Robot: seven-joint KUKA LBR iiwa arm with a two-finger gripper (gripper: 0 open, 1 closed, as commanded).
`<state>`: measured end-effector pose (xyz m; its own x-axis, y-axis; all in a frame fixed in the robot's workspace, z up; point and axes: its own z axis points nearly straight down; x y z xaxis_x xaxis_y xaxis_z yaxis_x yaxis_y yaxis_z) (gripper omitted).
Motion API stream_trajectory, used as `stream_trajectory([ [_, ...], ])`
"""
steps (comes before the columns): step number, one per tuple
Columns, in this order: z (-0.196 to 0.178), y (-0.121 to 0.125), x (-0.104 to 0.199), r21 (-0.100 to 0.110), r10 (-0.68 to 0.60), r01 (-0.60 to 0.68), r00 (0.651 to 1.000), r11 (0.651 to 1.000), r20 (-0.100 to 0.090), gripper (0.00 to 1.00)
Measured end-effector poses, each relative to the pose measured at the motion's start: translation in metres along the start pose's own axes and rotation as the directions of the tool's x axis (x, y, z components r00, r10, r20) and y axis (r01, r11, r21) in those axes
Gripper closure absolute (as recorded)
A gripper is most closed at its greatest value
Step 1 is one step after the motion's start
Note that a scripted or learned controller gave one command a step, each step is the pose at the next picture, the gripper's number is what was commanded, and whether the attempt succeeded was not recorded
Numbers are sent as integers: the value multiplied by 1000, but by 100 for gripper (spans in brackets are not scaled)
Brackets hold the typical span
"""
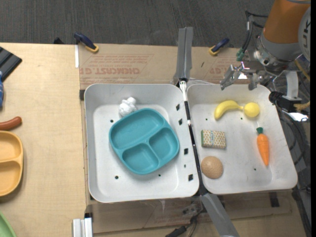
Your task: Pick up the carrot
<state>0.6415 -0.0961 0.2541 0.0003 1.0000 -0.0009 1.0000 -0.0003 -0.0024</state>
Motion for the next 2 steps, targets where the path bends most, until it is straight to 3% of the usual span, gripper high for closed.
stream_trajectory([
  [1, -5, -46, -80, -1, -27, 27, 1000, 1000, 1, 0],
  [2, 108, -79, -124, 1, -76, 76, 997, 997, -2, 0],
])
